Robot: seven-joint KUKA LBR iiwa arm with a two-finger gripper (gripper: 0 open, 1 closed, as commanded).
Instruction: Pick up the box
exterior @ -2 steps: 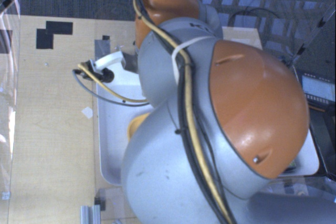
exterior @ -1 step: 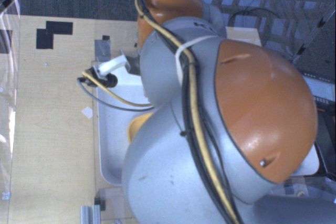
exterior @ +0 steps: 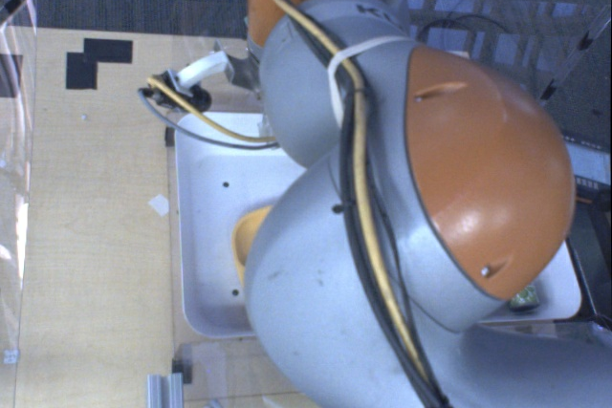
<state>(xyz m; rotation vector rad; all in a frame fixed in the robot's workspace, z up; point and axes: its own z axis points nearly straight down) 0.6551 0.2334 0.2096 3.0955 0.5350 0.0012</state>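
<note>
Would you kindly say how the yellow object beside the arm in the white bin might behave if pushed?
The half-hidden yellow object shows a rounded edge, so it may roll or rock. The white bin looks smooth, so it would likely slide.

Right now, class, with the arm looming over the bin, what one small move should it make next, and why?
Probably lift the arm up and back a little. Its grey and orange body covers most of the white bin, and just a yellowish edge of some object peeks out beside it, so the box cannot be located with confidence until the bin is uncovered.
</note>
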